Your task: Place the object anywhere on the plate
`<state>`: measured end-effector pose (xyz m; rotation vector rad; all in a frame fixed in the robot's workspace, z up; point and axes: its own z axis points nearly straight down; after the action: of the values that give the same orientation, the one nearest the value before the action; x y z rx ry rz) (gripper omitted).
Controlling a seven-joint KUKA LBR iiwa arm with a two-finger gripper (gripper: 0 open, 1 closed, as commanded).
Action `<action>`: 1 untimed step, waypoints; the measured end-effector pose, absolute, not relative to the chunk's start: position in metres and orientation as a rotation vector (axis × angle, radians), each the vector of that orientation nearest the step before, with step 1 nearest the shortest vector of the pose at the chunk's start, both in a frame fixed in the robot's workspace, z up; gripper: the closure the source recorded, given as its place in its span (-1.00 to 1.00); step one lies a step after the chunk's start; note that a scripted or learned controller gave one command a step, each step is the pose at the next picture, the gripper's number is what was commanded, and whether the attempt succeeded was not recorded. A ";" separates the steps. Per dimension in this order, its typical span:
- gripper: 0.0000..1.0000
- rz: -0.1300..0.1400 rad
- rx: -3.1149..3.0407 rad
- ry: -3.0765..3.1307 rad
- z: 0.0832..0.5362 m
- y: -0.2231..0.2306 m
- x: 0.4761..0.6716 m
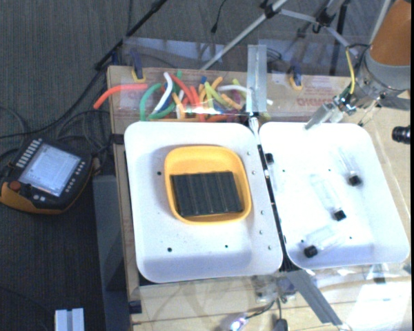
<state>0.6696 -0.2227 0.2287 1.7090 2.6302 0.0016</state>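
Your plate [207, 158] (yellow, with a dark ribbed slab lying on it) sits in the left bin [193, 254]. The things to pick lie in the right bin [383, 250]: three clear tubes with black caps, one near the far side [347, 169], one in the middle [327, 198], one at the near edge [319, 241], all apart from one another. The end effector [345, 105] hangs over the right bin's far rim, well away from the tubes; whether it is released or clenched, I cannot tell. Nothing is visibly held. My advice: choose the middle tube, since it lies farthest from the walls, line up across its narrow width, then descend straight. Clear plastic on white is hard to see, so trust the black cap as your marker.
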 end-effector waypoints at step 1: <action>-1.00 -0.004 1.608 2.694 0.231 -0.223 0.669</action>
<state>0.6694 -0.2229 0.2305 1.6076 2.6938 -0.0037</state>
